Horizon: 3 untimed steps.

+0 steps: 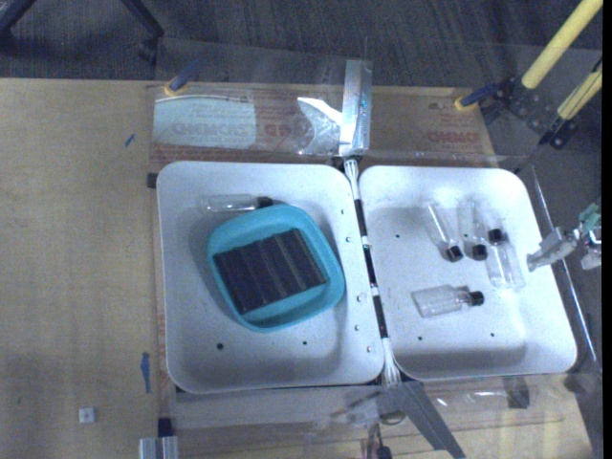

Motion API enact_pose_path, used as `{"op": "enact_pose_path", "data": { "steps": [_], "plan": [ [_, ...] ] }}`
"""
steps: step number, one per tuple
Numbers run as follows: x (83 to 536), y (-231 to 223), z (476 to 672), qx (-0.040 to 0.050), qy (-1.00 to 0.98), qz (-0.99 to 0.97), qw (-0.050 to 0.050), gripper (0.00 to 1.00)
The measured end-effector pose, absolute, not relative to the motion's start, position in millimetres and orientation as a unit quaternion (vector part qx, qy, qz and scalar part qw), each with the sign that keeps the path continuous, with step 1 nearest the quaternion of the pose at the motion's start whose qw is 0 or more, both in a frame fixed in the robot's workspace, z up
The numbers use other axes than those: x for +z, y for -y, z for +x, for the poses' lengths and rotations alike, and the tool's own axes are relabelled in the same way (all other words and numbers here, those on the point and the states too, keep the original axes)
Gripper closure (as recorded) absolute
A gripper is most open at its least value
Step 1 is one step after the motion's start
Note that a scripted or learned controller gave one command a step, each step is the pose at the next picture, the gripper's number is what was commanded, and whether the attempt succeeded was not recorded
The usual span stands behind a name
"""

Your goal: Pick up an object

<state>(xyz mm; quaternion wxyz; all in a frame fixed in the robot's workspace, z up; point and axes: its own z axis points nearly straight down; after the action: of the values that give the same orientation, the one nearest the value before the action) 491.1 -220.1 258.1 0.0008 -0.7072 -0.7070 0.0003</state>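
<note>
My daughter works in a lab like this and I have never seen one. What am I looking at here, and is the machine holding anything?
This is one camera fixed above a workbench, looking down at a slant. On the bench sit two shallow white bins side by side. The left bin holds a teal tray with a dark ribbed insert, and a clear vial lies just behind it. The right bin holds several small clear vials with dark caps: a cluster near the back and one lying alone nearer the front. The machine is a robot arm that reaches in from the right; its gripper sits at the right bin's edge. It is too small and blurred to tell whether it holds anything.
</note>
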Motion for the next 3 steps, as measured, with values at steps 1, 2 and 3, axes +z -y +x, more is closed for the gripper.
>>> {"op": "enact_pose_path", "data": {
  "steps": [1, 2, 3],
  "plan": [
    [139, 220, 546.5, 0.0002, 0.736, -0.677, 0.000, 0.00],
    [96, 209, 553.0, -0.0036, 0.738, -0.675, 0.000, 0.00],
    [105, 214, 551.2, -0.0003, 0.736, -0.677, -0.002, 1.00]
  ]
}}
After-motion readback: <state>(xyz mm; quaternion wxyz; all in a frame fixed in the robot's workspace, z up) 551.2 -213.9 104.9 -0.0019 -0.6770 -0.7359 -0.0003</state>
